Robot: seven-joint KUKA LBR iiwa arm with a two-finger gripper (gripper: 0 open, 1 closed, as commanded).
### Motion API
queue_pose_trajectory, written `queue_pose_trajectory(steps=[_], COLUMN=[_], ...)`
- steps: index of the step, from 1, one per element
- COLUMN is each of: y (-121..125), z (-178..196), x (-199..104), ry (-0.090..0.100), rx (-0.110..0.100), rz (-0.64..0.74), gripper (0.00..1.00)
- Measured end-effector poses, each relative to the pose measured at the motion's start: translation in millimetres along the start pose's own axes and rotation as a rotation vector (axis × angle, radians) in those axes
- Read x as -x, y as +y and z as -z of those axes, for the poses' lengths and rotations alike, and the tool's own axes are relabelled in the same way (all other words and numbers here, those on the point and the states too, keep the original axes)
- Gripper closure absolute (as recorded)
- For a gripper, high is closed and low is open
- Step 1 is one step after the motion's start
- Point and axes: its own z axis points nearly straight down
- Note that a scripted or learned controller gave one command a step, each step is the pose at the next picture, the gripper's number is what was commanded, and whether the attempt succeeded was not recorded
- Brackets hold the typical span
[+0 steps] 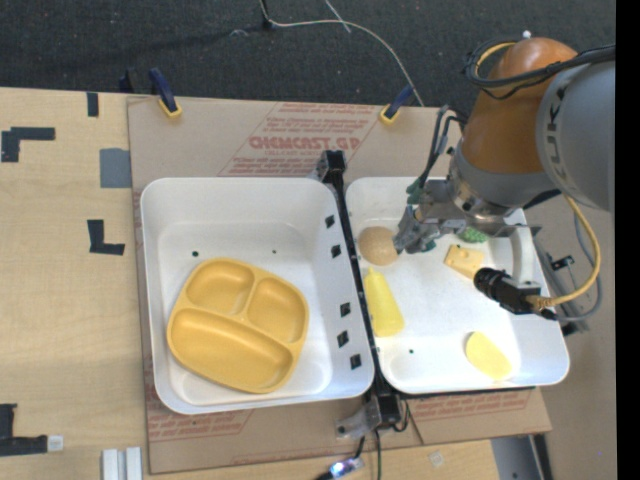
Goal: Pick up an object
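White plastic, two shallow bins side by side on a sheet of brown printed cardboard [300,138] laid over the bench [60,288]. Nearest the camera in the right bin [440,373]: one pale yellow rounded piece [488,355], lying flat near the front right corner. Next, one yellow elongated object [381,303], smooth and glossy, lying lengthwise just beside the bin's left wall. Level with these, the left bin [165,213] holds one yellow tray [238,323] with three compartments, set at a slant toward its front. Farther back in the right bin: one tan rounded object [377,245], dull-surfaced, just above the elongated piece and close to the left wall; one pale yellow wedge-shaped piece [464,260] to the right of it; one small green item [472,235], mostly hidden under the arm. One tool [414,236], dark, low over the right bin, just beside the tan object on its right; whether it touches that object cannot be told, nor whether its jaws stand apart or together, and nothing is seen between them. Above it, the arm's orange band [505,118] and grey body [590,128], with cables. At the far edge of the cardboard, two blue-and-yellow clamps: one left [165,96], one right [397,103].
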Motion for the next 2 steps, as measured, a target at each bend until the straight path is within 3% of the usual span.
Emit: queue_pose_trajectory(steps=[1, 2], y=[19, 22], z=[-1, -5], x=[-45, -101], ry=[-0.001, -0.002], rx=[-0.001, -0.001], rz=[-0.002, -0.002], gripper=[1.00, 1.00])
